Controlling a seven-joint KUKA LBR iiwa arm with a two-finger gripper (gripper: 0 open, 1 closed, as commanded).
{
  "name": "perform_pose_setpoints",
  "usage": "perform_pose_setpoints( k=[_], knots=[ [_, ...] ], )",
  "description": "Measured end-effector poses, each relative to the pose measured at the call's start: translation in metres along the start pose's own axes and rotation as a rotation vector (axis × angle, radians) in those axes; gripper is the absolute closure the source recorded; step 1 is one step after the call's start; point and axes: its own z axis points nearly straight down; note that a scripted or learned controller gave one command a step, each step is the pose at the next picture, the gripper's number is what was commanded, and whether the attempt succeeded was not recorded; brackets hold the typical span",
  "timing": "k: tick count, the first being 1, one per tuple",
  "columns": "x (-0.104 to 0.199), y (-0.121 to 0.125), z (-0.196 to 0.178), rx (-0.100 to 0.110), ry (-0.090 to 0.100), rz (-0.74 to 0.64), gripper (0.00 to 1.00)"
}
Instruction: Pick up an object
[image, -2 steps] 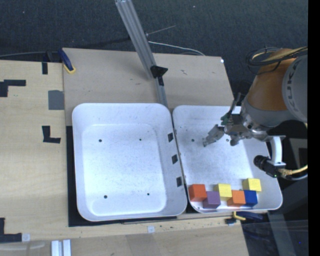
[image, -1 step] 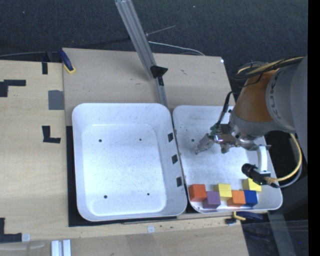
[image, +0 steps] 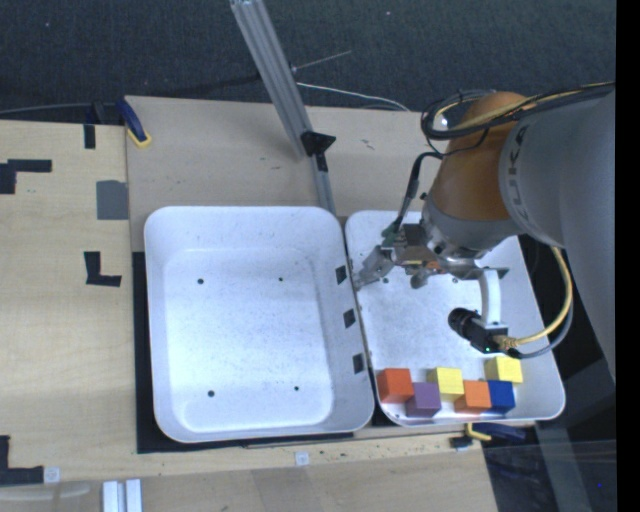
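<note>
Approach step: tool (image: 378, 262) hangs over right bin (image: 400, 320), nothing held; I cannot tell its opening. Next I judge: descend toward orange block (image: 396, 383).

Wooden bench (image: 230, 170), pale tan, seen from above at a slant; two shallow white bins rest on it side by side, the left bin (image: 165, 300) and the right bin (image: 535, 400) touching along their inner rims, over a black mat (image: 141, 350) visible at the left bin's outer edge; black tape marks (image: 98, 268) lie on the bench surface to the left; a grey patch (image: 112, 199) sits just above them; a blue and yellow clamp (image: 134, 124) grips the far left corner.
</note>
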Motion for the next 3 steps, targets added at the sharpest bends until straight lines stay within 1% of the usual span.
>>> perform_pose_setpoints(
  k=[1,2,3],
  knots=[
    [0.031,0.049,0.003,0.002,-0.002,0.004,0.0],
    [-0.028,0.039,0.003,0.006,-0.006,0.014,0.0],
    [-0.032,0.021,0.003,0.007,-0.004,0.01,0.0]
  ],
)
